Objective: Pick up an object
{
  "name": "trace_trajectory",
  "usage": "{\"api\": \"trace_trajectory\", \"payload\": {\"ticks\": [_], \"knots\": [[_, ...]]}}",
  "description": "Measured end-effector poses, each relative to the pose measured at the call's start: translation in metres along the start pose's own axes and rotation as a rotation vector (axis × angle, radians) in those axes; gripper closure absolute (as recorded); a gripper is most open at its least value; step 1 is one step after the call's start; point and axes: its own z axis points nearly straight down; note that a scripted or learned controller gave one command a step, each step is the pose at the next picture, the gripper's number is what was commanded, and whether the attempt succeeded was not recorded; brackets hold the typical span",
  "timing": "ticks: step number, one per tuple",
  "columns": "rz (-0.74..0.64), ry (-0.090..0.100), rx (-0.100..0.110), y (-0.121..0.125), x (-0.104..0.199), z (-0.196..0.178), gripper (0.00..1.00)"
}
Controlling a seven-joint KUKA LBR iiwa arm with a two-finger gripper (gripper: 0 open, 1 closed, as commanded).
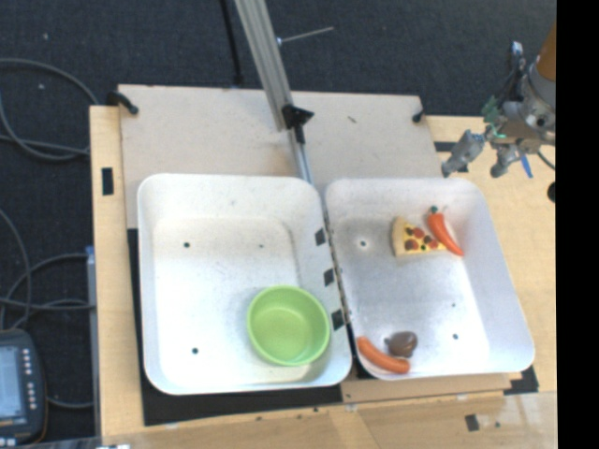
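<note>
The two-finger gripper [479, 154] hangs spread open above the bench, beyond the right white bin's [487, 251] far corner. The nearest pickable thing, a yellow pizza-slice toy [412, 238], lies inside that bin touching an orange plastic carrot [445, 231].

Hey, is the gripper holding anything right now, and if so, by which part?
Nothing is held. The gripper hangs above the bench, outside the right bin's far corner, fingers spread with nothing between them. The pizza slice and carrot lie untouched in that bin.
</note>
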Motion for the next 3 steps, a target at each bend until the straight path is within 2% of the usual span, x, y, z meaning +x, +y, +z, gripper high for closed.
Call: {"api": "trace_trajectory", "payload": {"ticks": [1,3], "knots": [[0.000,-0.002,0.001,0.000,-0.001,0.000,0.00],[-0.001,0.000,0.005,-0.002,0.011,0.101,0.00]]}}
